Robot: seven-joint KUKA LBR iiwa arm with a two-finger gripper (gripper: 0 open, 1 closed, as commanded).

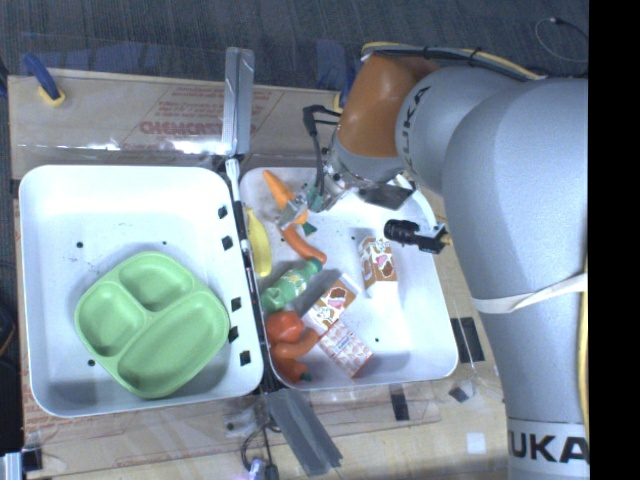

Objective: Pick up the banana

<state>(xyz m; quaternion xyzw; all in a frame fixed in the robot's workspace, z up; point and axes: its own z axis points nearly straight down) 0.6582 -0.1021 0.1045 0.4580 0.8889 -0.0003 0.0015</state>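
The banana (258,244) is yellow and lies lengthwise against the left wall of the right bin (440,298), partly tucked under the wall's edge. My gripper (318,198) is low over the far part of that bin, to the right of and beyond the banana and apart from it. It sits just beside a small orange carrot (280,190). A second carrot (301,241) lies between the gripper and the banana's lower end. The wrist and orange band (375,108) hide the bin's far rim.
The right bin also holds a green bottle (290,284), a red tomato (284,326), an orange piece (292,352), and three small cartons (377,264) (330,308) (347,349). A green divided plate (152,323) lies in the left bin (60,208).
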